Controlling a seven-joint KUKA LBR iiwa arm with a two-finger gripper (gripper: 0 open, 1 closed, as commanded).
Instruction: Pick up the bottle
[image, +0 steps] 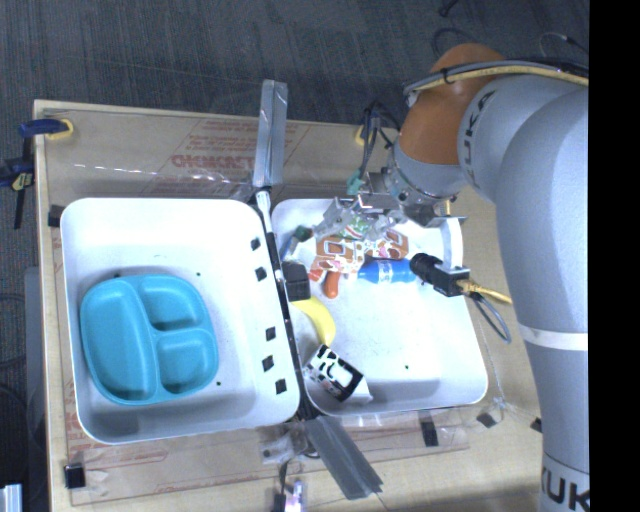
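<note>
Grey arm (530, 200) reaching in from the right, orange band (445, 75) bent down over the right bin (440, 380). Gripper (365, 215) low over the bin's far end, grip impossible to tell. Blue bottle (385, 272) lying just below it, beside orange packets (345, 250). Banana (318, 320) nearer the middle. Blue tray (148, 338) in the left bin (100, 225).

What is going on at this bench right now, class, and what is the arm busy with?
A grey KUKA arm reaches in from the right over the right bin. Its gripper hangs above a cluster of items at the bin's far end, near a blue bottle lying on its side. Nothing can be seen held. A yellow banana and a black-and-white item lie nearer the front. The left bin holds a blue divided tray.
</note>
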